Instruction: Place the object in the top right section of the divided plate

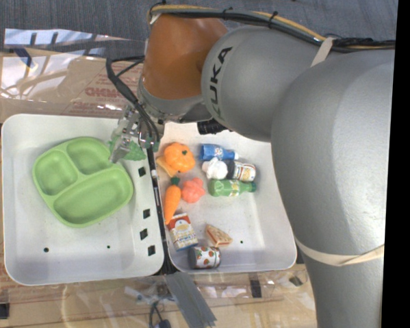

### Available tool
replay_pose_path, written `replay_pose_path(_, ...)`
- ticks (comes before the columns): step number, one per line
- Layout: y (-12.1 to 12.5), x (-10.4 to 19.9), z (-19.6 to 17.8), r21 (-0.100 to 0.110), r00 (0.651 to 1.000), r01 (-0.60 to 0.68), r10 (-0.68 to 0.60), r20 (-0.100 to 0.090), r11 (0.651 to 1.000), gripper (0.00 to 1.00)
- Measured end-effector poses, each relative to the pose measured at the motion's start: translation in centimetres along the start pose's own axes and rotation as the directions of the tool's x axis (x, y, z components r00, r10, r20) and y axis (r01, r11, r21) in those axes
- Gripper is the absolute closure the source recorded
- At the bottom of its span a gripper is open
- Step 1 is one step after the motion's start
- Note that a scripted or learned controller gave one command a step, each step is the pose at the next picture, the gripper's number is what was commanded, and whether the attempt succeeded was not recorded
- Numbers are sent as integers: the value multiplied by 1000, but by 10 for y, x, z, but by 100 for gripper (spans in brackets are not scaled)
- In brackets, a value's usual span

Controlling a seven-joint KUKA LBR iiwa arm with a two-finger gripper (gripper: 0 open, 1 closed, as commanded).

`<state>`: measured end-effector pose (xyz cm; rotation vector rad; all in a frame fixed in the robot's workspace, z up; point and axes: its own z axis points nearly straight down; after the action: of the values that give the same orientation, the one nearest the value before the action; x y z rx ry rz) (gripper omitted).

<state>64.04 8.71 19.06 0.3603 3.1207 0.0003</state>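
A light green divided plate (80, 182) with three sections lies in the left bin (22, 253). My gripper (129, 141) hangs over the plate's right upper rim, just beside its top right section (89, 155). A small green thing (134, 153) shows right under the gripper tip, at the plate's edge. I cannot tell whether it is held or lying there. The arm's orange band and grey body cover the space above and to the right.
The right bin (277, 232) holds an orange pumpkin (177, 157), a carrot (172, 201), a pink fruit (193, 189), three small bottles (228, 171), a carton (181, 231), a bread slice (218, 236) and a can (205, 257). The bins' shared wall (152, 212) runs between them.
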Motion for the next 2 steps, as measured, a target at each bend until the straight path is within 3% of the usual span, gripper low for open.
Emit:
replay_pose_path(1, 61, 7, -104, 0, 980, 201, -201, 3, 980, 100)
replay_pose_path(2, 98, 41, -61, 3, 1000, -20, 20, -3, 1000, 100)
